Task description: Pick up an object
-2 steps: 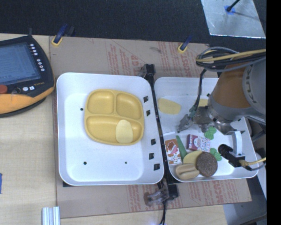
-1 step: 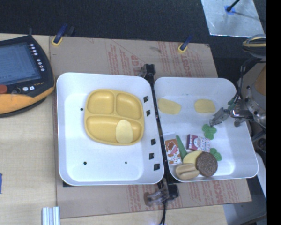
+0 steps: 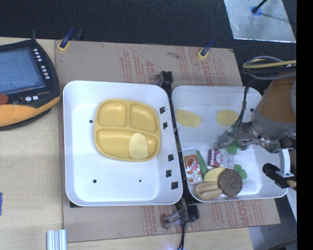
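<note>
**Gripper low in the right bin, above the pile of toy food**

Two white bins side by side on the bench. In the left bin [image 3: 78, 186], a yellow divided tray [image 3: 115, 124] with a pale yellow oval piece [image 3: 138, 146] in its lower right compartment. In the right bin [image 3: 198, 95], two flat yellow pieces [image 3: 188, 118] near the far wall, and a crowded group at the near wall: a red and white packet [image 3: 191, 165], a green stick [image 3: 201, 161], a second small packet [image 3: 220, 158], a brown round disc [image 3: 230, 182] and a tan bun-like piece [image 3: 208, 191].

Coming in from the right, the grey arm [image 3: 276, 105] with the orange band, bent down over the right bin. Gripper [image 3: 233, 139] low, just beside the small packet and a green piece [image 3: 232, 148], a little toward the far side of them. Fingers dark and mixed with the objects below; open or closed, cannot tell, and nothing clearly between them.

Probably nearest target: the small packet, lying just toward the near wall and slightly left of the gripper, long axis not clear. Rest of the pile further toward the near wall. Main difficulty, as a judgement: pieces touching or overlapping each other, so easy to catch two, or to push one aside. Left bin well apart, not in the way.
</note>
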You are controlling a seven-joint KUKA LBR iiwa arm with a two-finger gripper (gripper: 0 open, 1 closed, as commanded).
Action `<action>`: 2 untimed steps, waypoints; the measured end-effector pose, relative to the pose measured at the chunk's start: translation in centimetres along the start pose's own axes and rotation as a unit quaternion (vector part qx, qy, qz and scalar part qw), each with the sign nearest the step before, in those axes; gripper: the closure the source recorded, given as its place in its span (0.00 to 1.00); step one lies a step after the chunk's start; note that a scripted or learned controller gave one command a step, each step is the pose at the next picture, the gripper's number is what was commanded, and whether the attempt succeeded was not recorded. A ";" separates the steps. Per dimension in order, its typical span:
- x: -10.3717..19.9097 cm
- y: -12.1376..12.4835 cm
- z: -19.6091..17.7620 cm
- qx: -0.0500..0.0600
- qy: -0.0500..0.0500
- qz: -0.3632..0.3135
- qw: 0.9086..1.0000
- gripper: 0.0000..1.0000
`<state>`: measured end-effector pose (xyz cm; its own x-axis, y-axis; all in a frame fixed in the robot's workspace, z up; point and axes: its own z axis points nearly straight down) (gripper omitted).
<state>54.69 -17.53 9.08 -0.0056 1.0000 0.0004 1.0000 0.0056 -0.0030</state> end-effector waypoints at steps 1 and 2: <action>-0.1 -0.1 -1.2 0.001 0.000 0.000 1.000 1.00; 5.9 1.6 -7.8 -0.002 0.000 -0.001 1.000 1.00</action>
<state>56.28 -11.60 16.84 -0.0073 1.0000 0.0005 1.0000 0.0073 0.0012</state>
